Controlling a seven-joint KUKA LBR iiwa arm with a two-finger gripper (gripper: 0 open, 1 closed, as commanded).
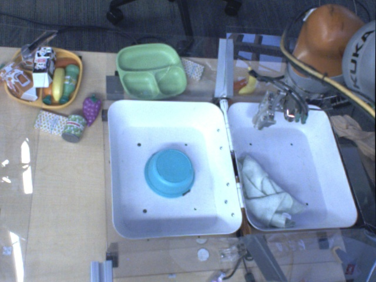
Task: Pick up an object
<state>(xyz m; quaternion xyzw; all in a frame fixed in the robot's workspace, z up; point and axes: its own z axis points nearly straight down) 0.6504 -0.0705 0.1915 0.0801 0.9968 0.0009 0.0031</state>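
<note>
Crumpled white cloth (267,194) lay in the right bin (329,157), below the claw (276,113) and a little to its left. Soft and folded, it offered no firm edge, so a shallow pinch might slip off or lift only a flap. How wide the claw stood I could not tell, nor did anything show in it. Well off to the claw's left, a smooth round blue bowl (170,173) sat upside down in the left bin (129,128); its curved plastic back would likely shed a grip.
</note>
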